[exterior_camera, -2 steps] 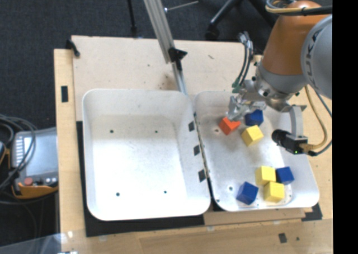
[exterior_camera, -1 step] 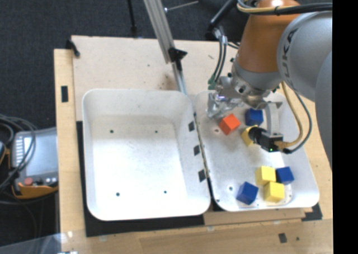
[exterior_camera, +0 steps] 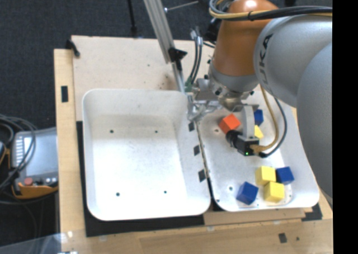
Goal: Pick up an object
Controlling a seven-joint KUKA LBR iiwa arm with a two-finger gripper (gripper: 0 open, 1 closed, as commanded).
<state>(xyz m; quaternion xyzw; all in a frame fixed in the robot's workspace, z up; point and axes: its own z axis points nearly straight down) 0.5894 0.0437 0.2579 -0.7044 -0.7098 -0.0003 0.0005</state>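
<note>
Toward 4 o'clock from the end effector (exterior_camera: 196, 108), opening impossible to tell, sits an orange block (exterior_camera: 229, 122), probably light and rigid; grip two flat opposite faces.

On the tabletop (exterior_camera: 64, 146) the left bin (exterior_camera: 140, 152) and the right bin (exterior_camera: 224, 163) lie side by side. In the right bin, four front blocks (exterior_camera: 266, 174) cluster near its front right corner. Three rear blocks (exterior_camera: 229, 123) lie farther back, under the arm (exterior_camera: 291, 51). The end effector (exterior_camera: 194, 110) hangs over the bins' shared edge, left of the rear blocks
</note>
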